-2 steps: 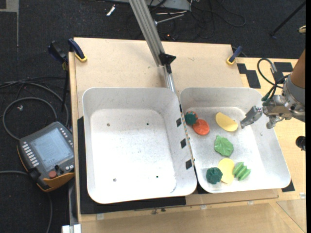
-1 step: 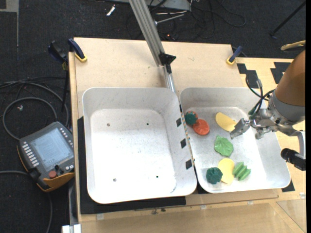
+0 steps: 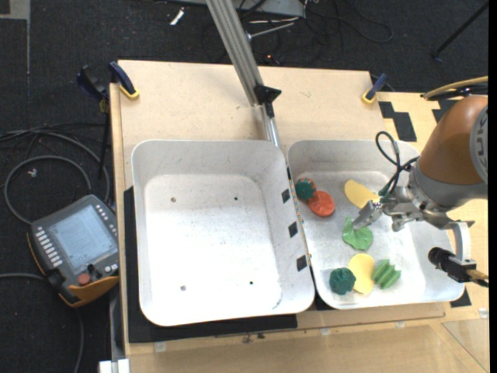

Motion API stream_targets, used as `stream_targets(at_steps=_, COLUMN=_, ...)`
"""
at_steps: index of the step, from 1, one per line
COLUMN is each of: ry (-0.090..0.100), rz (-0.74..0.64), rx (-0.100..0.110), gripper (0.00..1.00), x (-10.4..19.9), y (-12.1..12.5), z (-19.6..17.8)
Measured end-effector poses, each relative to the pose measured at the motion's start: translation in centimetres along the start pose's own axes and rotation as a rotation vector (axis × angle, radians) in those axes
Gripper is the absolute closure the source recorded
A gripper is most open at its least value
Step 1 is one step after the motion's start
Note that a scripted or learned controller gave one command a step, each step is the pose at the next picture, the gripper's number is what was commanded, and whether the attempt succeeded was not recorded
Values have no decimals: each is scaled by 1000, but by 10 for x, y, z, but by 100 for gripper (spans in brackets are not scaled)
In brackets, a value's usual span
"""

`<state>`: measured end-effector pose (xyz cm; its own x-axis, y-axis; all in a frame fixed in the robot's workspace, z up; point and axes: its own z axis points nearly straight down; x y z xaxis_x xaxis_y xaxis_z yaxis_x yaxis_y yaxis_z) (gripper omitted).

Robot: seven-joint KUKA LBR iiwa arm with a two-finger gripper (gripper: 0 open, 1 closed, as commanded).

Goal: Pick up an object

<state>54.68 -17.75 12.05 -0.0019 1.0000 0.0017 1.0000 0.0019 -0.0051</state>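
Nearest to my camera sits the front rim of the left bin (image 3: 210, 317), a shallow white tray on the tabletop (image 3: 202, 103). Beside it, touching along the shared edge, is the right bin (image 3: 326, 152), and that is where all the objects lie.

I count a red round piece (image 3: 322, 204) with a small green and red item (image 3: 304, 187) touching its upper left side. To their right lies a pale yellow piece (image 3: 357, 192). Near the middle of that bin is a light green leafy piece (image 3: 359, 235). Along the front wall I see a dark green lump (image 3: 341, 280), a yellow disc (image 3: 363, 273) touching it, and a ribbed green piece (image 3: 385, 273) just beside the disc.

My arm (image 3: 458, 154) reaches in from the right, its orange band above the grey wrist. The gripper (image 3: 363, 221) points left and down over the right bin, right at the upper edge of the light green leafy piece, just below the pale yellow one. I cannot tell whether the fingers are spread or pressed together, nor whether they pinch anything; the tips blur into the leafy piece.

On the floor to the left rests a teach pendant (image 3: 76, 245) with its cable. A metal pole (image 3: 237, 41) slants up from the gap between the bins.
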Motion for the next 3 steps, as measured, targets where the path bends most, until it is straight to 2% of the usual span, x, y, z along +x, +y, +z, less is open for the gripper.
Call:
stream_targets(at_steps=1, ry=-2, rz=4, rx=-7, gripper=100, x=-1, y=2, z=-13)
stream_targets(at_steps=2, ry=-4, rz=-1, rx=-12, gripper=100, x=-1, y=7, z=-76)
stream_targets(at_steps=3, ry=-3, rz=-1, rx=-7, gripper=100, x=-1, y=8, z=-83)
